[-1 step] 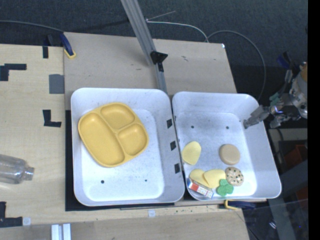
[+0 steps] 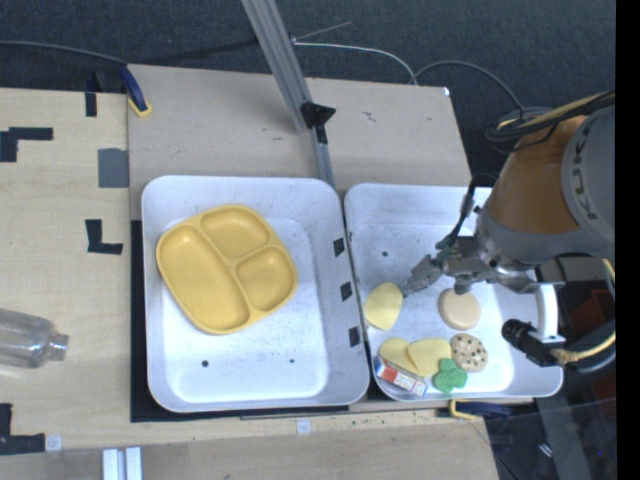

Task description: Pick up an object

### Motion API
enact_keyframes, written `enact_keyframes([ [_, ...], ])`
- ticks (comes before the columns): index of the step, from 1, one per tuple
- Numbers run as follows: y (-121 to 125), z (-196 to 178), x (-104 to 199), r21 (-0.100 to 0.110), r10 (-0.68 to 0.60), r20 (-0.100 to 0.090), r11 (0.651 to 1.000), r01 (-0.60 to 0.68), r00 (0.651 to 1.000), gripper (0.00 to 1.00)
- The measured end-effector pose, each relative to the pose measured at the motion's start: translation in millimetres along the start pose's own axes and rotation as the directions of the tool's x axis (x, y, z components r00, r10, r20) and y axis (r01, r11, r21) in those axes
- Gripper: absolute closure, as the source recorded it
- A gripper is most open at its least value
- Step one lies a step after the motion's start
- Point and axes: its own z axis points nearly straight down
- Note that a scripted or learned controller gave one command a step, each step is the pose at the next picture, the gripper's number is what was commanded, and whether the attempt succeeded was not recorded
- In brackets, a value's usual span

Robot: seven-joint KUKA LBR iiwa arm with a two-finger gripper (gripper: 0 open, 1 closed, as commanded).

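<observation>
In the right bin (image 2: 400, 208) lie several toy foods: a pale yellow lemon-shaped piece (image 2: 383, 305), a beige round biscuit (image 2: 460, 311), a speckled cookie (image 2: 468, 352), yellow slices (image 2: 415, 354), a green piece (image 2: 450, 376) and a red-and-white packet (image 2: 399, 376). My gripper (image 2: 437, 282) hangs over the bin's middle, between the lemon piece and the beige biscuit. It is open, one finger (image 2: 415, 279) pointing toward the lemon piece, and nothing sits between the fingers.
The left bin (image 2: 180, 368) holds a yellow divided tray (image 2: 226, 266). A metal pole (image 2: 280, 48) slants across the bench behind the bins. A clear bottle (image 2: 25, 338) lies at the far left. The arm's grey and orange body (image 2: 540, 198) covers the right bin's right side.
</observation>
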Motion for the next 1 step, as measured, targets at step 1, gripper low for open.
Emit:
enact_keyframes([
  [1,-28.9,-17.6,117.4,-0.006,-0.003,0.000,1.000,0.003,1.000,0.00],
])
